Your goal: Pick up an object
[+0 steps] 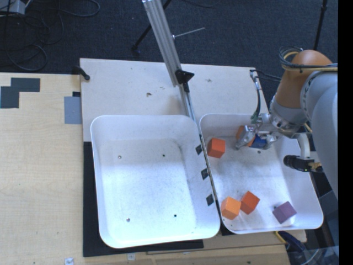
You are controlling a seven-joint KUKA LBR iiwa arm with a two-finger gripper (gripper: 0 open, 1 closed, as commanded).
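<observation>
Inside glossy white right bin (300, 195), matte cubes, metal gripper (249, 138)

Orange cubes (216, 147), purple cube (284, 211), white bins (110, 127).

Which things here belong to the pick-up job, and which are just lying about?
Job:
gripper, low in the right bin
orange block and blue object right at the gripper
orange cube
two orange cubes
purple cube

Lying about:
left bin
slanted metal rail
cables on the floor
</observation>
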